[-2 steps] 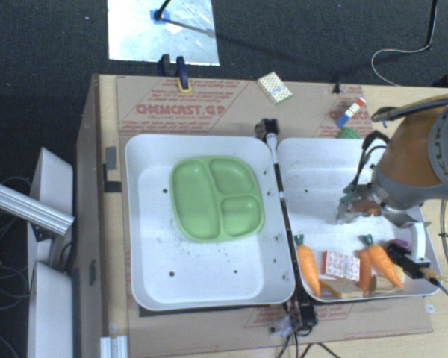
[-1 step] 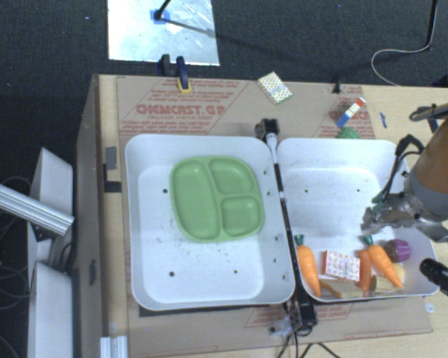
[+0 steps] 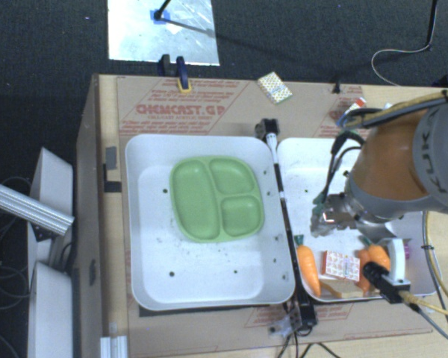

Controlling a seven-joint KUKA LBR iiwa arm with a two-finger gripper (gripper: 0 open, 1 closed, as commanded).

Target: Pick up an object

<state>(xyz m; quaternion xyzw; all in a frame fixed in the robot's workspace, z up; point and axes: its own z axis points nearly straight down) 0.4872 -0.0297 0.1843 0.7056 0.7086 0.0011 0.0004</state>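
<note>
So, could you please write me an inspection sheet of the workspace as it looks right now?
Surface: bench under brown printed sheeting, bearing two white bins, the left bin and the right bin.
Job's things: green divided plate in the left bin; carrot, small patterned box and an orange item at the right bin's near end.
Clutter: small patterned packet on the sheeting; blue clamp at the far edge.
Grippers: gripper low over the right bin, above the carrot; finger state hidden.
Cables: black cable on the floor; dark cables along the arm.
Surroundings: dark carpet; shiny sheet on the floor.
</note>
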